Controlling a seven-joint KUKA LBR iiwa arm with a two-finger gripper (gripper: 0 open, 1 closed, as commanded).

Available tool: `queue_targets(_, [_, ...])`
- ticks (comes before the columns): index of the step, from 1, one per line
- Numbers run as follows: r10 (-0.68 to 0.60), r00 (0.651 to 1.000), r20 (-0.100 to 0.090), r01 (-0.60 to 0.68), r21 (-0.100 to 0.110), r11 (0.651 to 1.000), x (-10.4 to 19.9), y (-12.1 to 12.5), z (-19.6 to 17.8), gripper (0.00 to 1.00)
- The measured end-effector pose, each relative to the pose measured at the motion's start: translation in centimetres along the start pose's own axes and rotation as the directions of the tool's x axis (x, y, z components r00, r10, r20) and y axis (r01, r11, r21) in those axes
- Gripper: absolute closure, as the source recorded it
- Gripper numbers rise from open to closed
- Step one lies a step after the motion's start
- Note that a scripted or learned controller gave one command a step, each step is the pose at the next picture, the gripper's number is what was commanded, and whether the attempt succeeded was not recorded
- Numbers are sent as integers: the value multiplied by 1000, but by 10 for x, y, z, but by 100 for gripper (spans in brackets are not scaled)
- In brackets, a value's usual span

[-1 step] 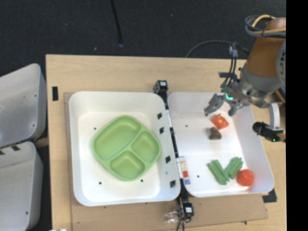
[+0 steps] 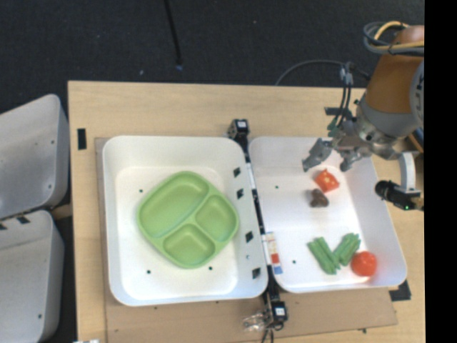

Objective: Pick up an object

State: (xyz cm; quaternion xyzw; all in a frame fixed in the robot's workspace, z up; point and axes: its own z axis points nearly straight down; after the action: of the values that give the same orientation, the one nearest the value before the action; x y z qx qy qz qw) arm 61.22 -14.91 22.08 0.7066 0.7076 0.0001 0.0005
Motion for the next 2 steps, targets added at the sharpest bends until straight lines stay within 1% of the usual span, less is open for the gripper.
queue_targets(1, [2, 1000, 1, -2, 4, 1000, -3, -10, 49, 0])
queue_targets(2, [5, 1000, 1, -5, 4, 1000, 0, -8, 110, 0])
